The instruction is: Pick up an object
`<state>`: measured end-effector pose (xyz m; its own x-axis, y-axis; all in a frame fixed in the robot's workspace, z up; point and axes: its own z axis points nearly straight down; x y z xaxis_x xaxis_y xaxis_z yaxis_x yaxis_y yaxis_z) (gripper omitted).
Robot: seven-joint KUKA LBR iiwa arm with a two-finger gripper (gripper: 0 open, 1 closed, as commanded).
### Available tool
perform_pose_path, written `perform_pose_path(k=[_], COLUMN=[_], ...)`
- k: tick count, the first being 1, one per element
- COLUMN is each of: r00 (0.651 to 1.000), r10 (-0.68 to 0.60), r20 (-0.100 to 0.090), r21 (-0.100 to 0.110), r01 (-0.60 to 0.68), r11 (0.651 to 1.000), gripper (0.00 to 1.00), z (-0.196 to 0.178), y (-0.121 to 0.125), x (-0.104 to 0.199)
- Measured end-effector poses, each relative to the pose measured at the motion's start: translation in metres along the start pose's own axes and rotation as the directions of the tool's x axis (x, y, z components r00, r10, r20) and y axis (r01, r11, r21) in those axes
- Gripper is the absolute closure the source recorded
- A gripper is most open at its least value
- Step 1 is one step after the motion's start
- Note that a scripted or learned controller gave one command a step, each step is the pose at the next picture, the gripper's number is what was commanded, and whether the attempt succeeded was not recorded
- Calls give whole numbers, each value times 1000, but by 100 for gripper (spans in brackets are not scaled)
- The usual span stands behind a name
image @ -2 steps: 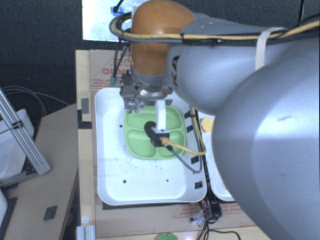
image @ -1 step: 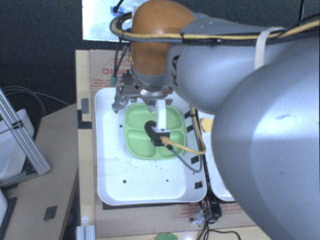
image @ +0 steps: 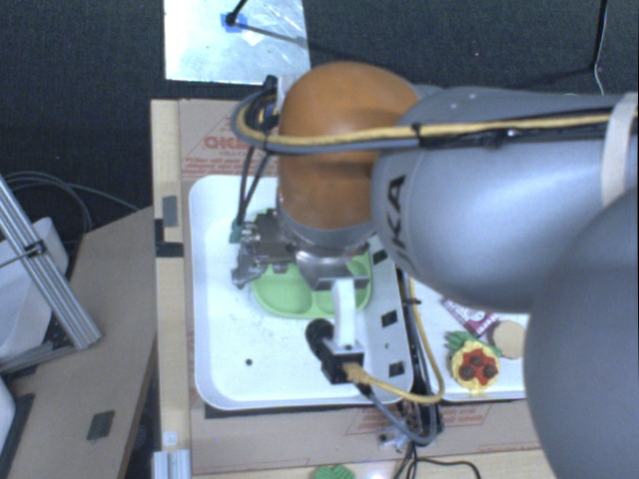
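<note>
One green object (image: 283,292) lies flat on the left bin (image: 222,267) floor directly beneath the gripper (image: 300,267) (finger state cannot be told, the wrist hides it), so a square, centred descent would best secure its edge.

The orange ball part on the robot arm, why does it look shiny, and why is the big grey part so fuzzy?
In the camera view, the orange band catches soft overhead light, giving a pale sheen on top; the grey arm sits close to the lens, so it looks big and out of focus; the silver sheet behind shows bright glare.
</note>
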<state>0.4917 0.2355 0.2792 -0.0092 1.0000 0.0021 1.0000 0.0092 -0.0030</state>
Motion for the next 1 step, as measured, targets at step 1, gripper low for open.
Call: perform_pose_path(k=[1], r00=[1000], r10=[14], r20=[6], r21=[4], r01=[-14], r11=[1000], gripper=[0], z=[97], y=[23], x=[-50])
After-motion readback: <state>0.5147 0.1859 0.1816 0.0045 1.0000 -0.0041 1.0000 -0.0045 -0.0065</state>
